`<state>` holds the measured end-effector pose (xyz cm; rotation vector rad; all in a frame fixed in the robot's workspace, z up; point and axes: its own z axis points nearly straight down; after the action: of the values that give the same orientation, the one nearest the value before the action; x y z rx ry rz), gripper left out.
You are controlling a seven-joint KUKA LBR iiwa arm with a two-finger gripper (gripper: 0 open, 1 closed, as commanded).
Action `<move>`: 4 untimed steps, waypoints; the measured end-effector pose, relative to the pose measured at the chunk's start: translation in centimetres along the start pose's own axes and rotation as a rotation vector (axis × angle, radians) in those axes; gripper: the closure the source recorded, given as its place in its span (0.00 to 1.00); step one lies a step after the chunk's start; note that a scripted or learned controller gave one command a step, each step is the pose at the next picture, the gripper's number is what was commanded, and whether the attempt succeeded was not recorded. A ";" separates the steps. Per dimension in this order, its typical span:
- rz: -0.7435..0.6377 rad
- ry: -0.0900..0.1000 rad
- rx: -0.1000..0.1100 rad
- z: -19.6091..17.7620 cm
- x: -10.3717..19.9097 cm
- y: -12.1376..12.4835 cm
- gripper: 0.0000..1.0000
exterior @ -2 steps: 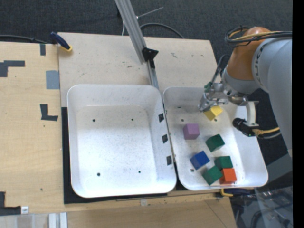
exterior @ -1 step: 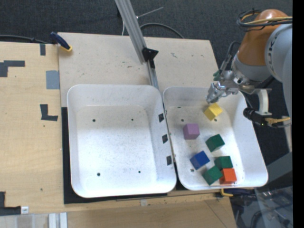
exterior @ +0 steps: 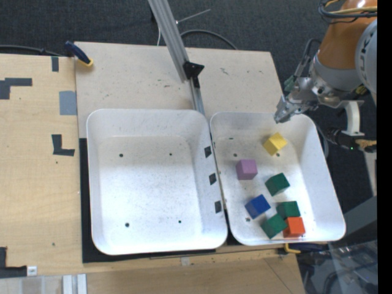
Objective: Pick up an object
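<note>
Blocks sit in the right bin, all loose: you've got a yellow cube nearest the far end, a purple cube mid-bin, a blue cube nearer you, and three green blocks plus an orange cube, the last few clustered at the near right corner. The left bin holds nothing to grab.

Camera view, looking down at a slant: the gripper hangs over the right bin's far rim, just beyond the yellow cube and apart from it. Nothing sits between its tips. Whether the tips are apart or together you can't tell from here; they read as one dark blur, approx.

Risks, as a judgement: if the arm drops straight down it may clip the rim instead of clearing it. The yellow cube lies skewed, so a grip across its corners could spin it away. The orange/green cluster is packed tight w/ touching faces; tips may not fit between.

Materials: blocks look like painted wood or hard foam, matte, sharp-edged. Bins are smooth white plastic, shallow, rounded corners, speckled w/ scuffs. The worktop is pale board.
</note>
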<state>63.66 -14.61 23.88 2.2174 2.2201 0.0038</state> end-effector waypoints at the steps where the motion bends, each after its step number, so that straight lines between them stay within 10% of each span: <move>1: -0.003 0.002 0.007 1.1 4.8 -1.3 1.00; 4: -0.005 0.003 0.008 2.3 19.1 -6.4 1.00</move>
<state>57.24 4.49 21.54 2.2171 2.2312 -0.0025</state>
